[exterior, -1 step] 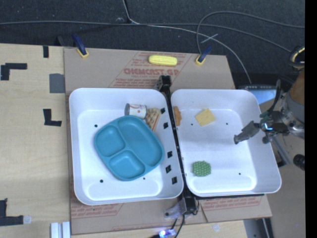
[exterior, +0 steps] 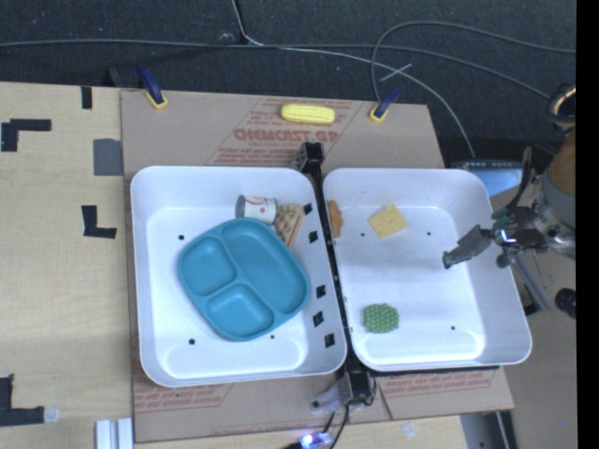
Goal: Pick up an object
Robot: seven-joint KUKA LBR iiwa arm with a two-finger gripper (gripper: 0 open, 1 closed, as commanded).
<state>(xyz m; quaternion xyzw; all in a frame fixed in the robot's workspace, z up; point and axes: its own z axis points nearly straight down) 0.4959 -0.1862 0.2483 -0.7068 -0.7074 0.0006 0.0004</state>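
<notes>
A: Objects first, nearest the camera: a green knobbly ball (exterior: 380, 318) sits low in the right bin (exterior: 468, 340), close to its front-left corner, with bare white floor all round it.

B: And in the left bin (exterior: 154, 279)?

A: A blue divided plate (exterior: 243, 277) takes up most of the floor, tilted diagonally. Its far edge touches or nearly touches a small white cup (exterior: 256, 208) lying on its side, and a brownish item (exterior: 290, 221) lies beside that against the divider wall.

B: Room to move in the right bin?

A: Plenty. The middle is open. Farther back a yellow sponge-like block (exterior: 387, 221) lies near the rear wall, and a small orange piece (exterior: 334, 218) sits tight against the left wall.

B: The gripper (exterior: 460, 251)?

A: It hangs over the right bin's right edge, pointing left and down, well apart from every object. Whether its fingers are parted or together, I cannot tell.

B: Beyond the bins?

A: Brown cardboard (exterior: 187, 129) lies under them, held by two blue-and-yellow clamps (exterior: 153, 89). A yellow corn cob (exterior: 308, 114) lies on it behind the bins. Past that, a dark mat with cables.
</notes>
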